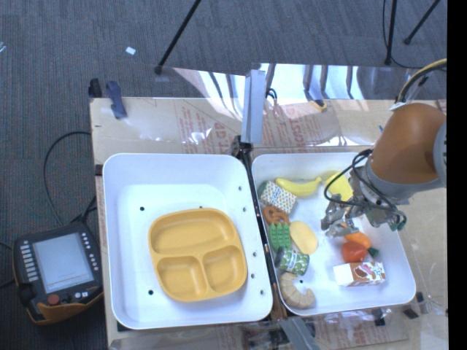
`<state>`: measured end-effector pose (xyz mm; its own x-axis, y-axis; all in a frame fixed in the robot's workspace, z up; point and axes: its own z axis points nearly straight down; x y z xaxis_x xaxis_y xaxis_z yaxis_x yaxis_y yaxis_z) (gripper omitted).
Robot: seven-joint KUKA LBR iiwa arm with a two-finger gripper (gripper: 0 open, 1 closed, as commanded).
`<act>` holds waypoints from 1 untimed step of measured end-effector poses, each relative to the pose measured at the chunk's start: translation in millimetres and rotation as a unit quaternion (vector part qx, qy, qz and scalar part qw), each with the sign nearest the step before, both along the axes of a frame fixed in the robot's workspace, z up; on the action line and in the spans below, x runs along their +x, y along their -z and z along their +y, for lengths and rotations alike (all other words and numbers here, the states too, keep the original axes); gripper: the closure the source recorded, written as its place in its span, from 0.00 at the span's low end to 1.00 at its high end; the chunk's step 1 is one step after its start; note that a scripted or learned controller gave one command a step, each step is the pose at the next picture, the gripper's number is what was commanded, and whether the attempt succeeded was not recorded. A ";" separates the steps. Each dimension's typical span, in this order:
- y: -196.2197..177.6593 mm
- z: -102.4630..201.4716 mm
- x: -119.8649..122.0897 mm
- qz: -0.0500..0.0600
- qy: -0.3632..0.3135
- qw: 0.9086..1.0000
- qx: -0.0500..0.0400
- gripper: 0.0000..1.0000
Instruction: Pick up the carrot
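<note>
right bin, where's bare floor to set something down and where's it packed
In the right bin, bare floor lies between the potato and the carrot, and along the near wall between the croissant and the carton. The left wall is packed. The left bin has bare floor around the yellow tray.

2 white bins (117,195) sit side by side. The left one holds 1 yellow divided tray (195,254). The right one holds 1 banana (299,187), 1 carrot (357,238), 1 tomato (353,252), 1 green can (293,262), 1 croissant (298,292), 1 small carton (359,273).
</note>
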<state>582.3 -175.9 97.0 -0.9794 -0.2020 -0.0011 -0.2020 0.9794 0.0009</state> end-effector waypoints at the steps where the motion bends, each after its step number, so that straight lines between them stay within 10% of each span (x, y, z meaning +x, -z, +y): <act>1: 10.0 -36.0 -28.8 0.001 -0.185 0.983 0.001 1.00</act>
